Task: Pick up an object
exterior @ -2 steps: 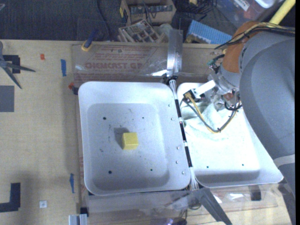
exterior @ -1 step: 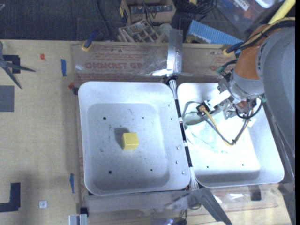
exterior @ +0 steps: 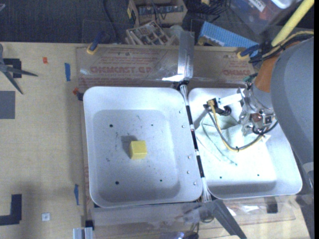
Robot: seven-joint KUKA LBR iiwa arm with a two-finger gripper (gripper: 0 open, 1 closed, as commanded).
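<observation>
A small yellow block [exterior: 138, 149] lies near the middle of the left bin [exterior: 99, 103], alone on its floor. My gripper [exterior: 249, 121] hangs over the upper right part of the right bin [exterior: 259, 180], far to the right of the block. The grey arm with its orange band [exterior: 264, 76] comes in from the right edge. Yellow and black cables [exterior: 224, 133] loop from the wrist down over the right bin floor. Nothing is visibly held by the gripper.
A metal divider [exterior: 192, 133] runs between the two bins. Clear plastic sheeting [exterior: 134, 66] lies behind them on the wooden bench. Boxes and cables crowd the floor at the back. Tools lie at the bench's far left [exterior: 12, 73].
</observation>
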